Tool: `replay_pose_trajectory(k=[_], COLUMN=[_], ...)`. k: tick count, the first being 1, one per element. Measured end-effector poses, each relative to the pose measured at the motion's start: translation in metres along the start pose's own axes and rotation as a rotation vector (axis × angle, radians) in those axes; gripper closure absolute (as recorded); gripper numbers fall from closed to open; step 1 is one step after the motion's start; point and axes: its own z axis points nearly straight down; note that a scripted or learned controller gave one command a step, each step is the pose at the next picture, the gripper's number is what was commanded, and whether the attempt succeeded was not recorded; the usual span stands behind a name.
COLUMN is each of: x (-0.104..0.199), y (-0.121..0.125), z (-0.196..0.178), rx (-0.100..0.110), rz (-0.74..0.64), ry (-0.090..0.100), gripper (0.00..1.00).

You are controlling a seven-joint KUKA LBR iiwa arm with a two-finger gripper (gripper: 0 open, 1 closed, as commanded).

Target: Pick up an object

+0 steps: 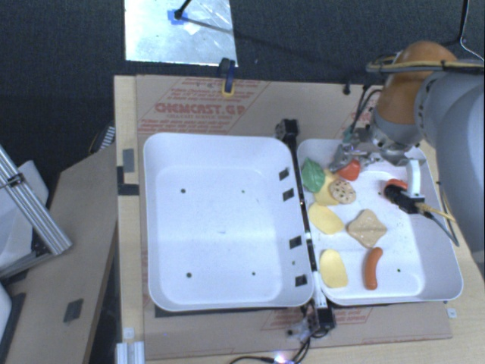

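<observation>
We see the tool [347, 156] low in the upper part of the right bin [439, 279], right of frame centre; whether it is released or clenched we cannot tell. A small red-orange piece [348, 170] lies just below it, touching or nearly so. The green piece [313, 175] sits slightly to the left, the round cookie [342, 192] further down. We judge the red-orange piece the nearest target.

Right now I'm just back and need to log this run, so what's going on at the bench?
The KUKA arm reaches into the right bin, its gripper low at the far end, just above a red piece and beside a green piece. Nothing looks lifted. The sausage, cracker and yellow pieces lie on the floor.
</observation>
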Motion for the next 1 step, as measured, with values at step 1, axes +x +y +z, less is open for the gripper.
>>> replay_pose_trajectory(k=[1], x=[0.0770], y=[-0.0487], z=[-0.1359], rx=[0.001], rz=[-0.004], ry=[0.003], gripper=[1.00])
